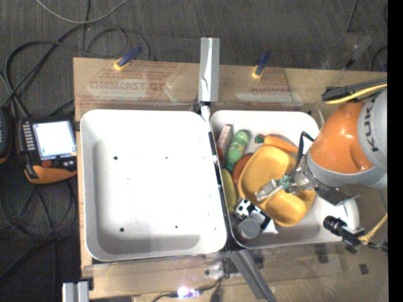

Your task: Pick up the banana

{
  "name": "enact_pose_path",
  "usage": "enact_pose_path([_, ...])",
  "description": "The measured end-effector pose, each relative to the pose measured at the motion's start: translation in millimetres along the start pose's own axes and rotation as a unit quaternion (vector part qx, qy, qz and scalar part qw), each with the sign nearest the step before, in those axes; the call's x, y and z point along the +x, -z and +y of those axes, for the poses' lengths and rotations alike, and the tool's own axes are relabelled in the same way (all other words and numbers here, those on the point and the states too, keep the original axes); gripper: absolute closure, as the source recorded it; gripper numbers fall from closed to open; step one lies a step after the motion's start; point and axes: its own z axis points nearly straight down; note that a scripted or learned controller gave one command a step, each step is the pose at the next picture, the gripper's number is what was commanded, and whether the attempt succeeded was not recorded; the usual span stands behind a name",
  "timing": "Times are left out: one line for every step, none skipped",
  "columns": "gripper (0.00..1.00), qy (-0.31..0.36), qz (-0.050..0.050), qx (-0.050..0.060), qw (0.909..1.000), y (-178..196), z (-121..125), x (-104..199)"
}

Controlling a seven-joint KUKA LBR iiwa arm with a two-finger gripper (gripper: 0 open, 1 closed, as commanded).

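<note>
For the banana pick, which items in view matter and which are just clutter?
Job:
- yellow curved banana, lying along the right white bin's left wall
- two-finger gripper, above the yellow plastic bowls

Lying about:
- two yellow plastic bowls
- green plastic bottle
- black-and-white die
- grey cylinder
- left white bin

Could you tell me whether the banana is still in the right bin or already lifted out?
Still in: the banana lies against the right bin's left wall, apart from the tool.

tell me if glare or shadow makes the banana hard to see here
In the camera view, lighting is even and soft, no strong glare; the banana is a dim yellow strip at the right bin's left wall, shaded and crowded by the yellow bowl.
</note>
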Motion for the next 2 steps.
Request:
enact_pose_path([0.00,0.099,-0.003,-0.001,0.9950,0,2,21])
enact_pose_path([0.00,0.032,0.005,0.013,0.9994,-15,94,12])
